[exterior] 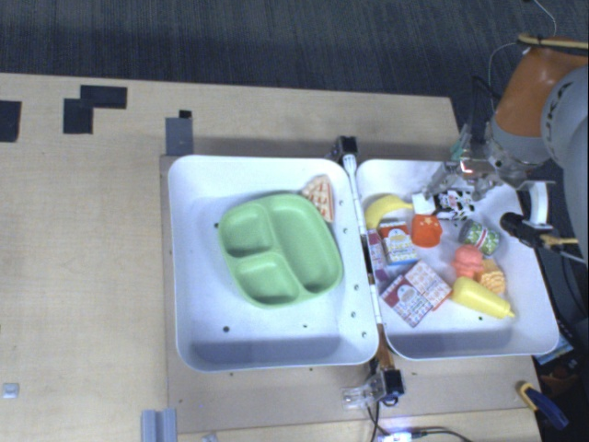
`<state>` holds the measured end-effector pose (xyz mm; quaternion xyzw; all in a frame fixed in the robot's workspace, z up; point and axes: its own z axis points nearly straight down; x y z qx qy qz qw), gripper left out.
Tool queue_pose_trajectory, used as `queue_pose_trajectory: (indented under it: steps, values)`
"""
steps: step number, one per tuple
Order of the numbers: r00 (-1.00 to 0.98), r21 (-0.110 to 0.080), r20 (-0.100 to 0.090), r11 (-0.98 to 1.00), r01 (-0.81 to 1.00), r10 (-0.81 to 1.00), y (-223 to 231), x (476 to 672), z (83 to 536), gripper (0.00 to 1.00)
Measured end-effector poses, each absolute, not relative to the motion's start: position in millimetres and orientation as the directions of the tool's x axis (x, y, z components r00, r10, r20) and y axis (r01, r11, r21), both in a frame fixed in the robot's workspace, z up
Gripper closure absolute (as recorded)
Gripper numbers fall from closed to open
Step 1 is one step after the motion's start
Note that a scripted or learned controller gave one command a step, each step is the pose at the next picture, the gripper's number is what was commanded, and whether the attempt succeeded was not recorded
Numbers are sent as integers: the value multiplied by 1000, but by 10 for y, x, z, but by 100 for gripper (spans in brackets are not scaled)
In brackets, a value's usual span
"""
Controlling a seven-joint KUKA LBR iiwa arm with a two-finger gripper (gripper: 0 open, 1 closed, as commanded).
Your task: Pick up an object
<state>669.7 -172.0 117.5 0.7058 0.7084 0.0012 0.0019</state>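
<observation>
Clutter was the main risk in the right bin point(543, 334), where I hung over the far corner with my gripper point(457, 194) low among the toys; whether it was spread or clenched I could not tell, and nothing showed plainly between its tips. The left bin point(189, 274), well away to the side opposite my arm, held a big green divided plate point(276, 247) with a waffle-like piece point(318, 194) at its far edge, too distant to matter. Nearer, toward the camera from my tool, lay a patterned box point(417, 292) and a yellow cone-shaped toy point(480, 298), then a smaller carton point(398, 244), a yellow lemon-like ball point(385, 208) beside the dividing wall, a pink toy point(468, 261), a green can point(480, 238), and, just beside my tips, a small orange cup point(426, 230). I judged the cup the likeliest target. Things sat so close that a descent could strike two at once, nudge the cup aside, or pinch only an edge that slips on lifting; the bin wall behind me could also block a finger.
</observation>
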Motion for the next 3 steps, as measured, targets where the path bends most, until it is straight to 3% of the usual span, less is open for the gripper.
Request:
queue_pose_trajectory:
  steps: [1, 2, 3]
  values:
    - [-8, 14, -3, 8, 1000, 1000, -1714, 6729, 1328, 100]
    - [-9, 14, -3, 9, 1000, 1000, -1713, 6727, 1325, 0]
    - [-3, 5, -1, 3, 1000, 1000, -1382, 5680, 865, 0]
